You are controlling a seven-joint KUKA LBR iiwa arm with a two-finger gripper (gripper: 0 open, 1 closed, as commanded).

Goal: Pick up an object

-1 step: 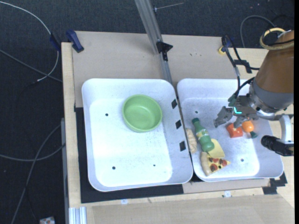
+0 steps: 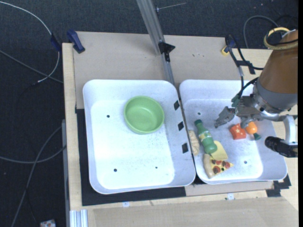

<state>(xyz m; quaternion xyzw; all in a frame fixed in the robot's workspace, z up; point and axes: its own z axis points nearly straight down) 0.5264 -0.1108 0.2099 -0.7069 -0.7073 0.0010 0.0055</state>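
The desk (image 2: 118, 56), a pale brown board, fills most of the frame, with dark carpet beyond its upper and left edges. Two shallow white bins sit side by side on it, their inner rims nearly touching along a line down the middle. The left bin (image 2: 137, 174) spans the centre-left and has wide bare floor along its lower and left parts. The right bin (image 2: 208, 91) lies at centre-right, its floor more crowded, with open floor mostly in its upper left part.

The arm (image 2: 281, 74) enters from the right edge, its orange band above a grey wrist, over the right bin's upper right corner. The hand (image 2: 230, 116) hangs below it over the bin's middle, its fingers spread open with nothing between them.

A green bowl (image 2: 144, 114) stands upright in the upper middle of the left bin, well clear of every rim. In the right bin, a green bottle (image 2: 206, 138) lies slanted near the left wall, its lower end touching a yellow pizza slice (image 2: 217, 163) close to the lower rim. A red block (image 2: 238, 132) sits just below and right of the hand, with a small orange piece (image 2: 252, 126) beside it toward the right rim.
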